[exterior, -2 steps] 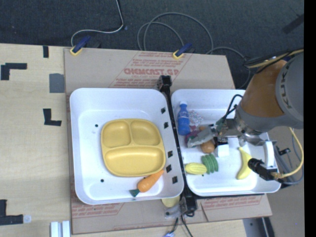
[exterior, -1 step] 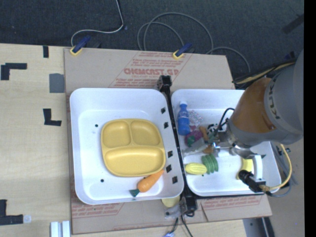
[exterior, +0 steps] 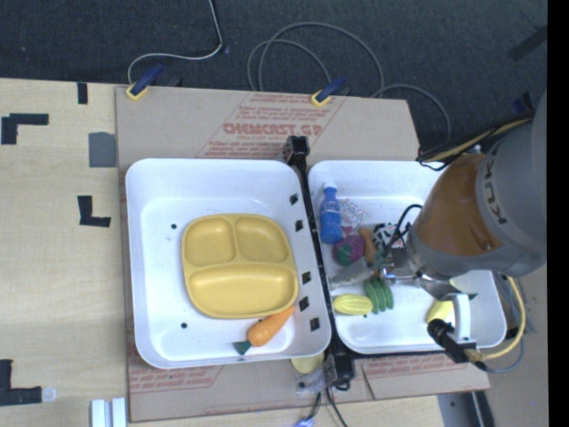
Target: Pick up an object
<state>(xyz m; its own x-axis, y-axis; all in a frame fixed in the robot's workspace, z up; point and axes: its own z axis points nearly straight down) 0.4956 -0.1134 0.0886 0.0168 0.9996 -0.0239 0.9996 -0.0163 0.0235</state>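
My gripper [exterior: 388, 258] reaches down into the right bin [exterior: 400, 338], with the arm's orange band and grey body above it. It hovers by a small cluster of toys: a green ridged piece [exterior: 380, 294], a yellow toy [exterior: 352, 305], and a pink and green toy [exterior: 352, 248]. A blue bottle [exterior: 329, 213] lies along the bin's left wall. The wrist hides what is directly under the gripper. Nothing can be seen held in it.
The left bin [exterior: 151, 229] holds a yellow divided plate [exterior: 238, 265] and an orange carrot [exterior: 270, 326] near its front wall. Another yellow item [exterior: 440, 312] lies beside the arm at the right bin's front right. Black clips join the bins along the divider [exterior: 307, 238].
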